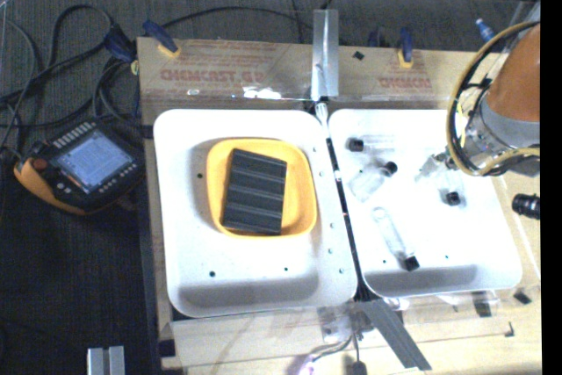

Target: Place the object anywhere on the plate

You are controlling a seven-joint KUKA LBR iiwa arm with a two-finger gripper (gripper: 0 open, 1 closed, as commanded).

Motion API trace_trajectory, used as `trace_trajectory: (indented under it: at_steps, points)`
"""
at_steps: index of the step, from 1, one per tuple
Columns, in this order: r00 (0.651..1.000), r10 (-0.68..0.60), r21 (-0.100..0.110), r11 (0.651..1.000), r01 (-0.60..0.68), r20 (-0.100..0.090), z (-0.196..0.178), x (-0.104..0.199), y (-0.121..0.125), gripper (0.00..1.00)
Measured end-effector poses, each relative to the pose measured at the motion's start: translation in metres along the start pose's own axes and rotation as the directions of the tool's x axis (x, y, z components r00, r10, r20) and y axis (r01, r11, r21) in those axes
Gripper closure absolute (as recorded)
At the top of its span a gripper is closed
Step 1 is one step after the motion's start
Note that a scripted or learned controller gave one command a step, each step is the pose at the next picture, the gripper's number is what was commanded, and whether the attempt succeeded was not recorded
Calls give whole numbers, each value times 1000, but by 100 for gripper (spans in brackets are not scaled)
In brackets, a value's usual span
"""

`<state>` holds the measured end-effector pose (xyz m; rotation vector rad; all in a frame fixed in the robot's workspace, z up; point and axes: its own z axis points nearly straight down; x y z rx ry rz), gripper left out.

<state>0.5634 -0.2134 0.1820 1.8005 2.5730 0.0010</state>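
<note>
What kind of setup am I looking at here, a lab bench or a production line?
Most likely a robotics lab bench, not a production line. Two white bins sit on a wooden board held by clamps, a teach pendant lies on the carpeted floor amid loose cables, and the arm reaches in beside a yellow plate.

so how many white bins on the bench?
2. The left bin holds a yellow plate with a dark ridged block lying on it. The right bin sits against it, under the arm.

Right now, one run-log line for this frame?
object: dark ribbed block on yellow plate | plate: left bin | arm: over right bin | small clear vials: right bin
</note>
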Motion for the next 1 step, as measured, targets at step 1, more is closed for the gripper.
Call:
trace_trajectory:
  at_steps: [1]
  points:
    - [1000, 0, 0, 1000, 0, 0, 0, 0, 0, 0]
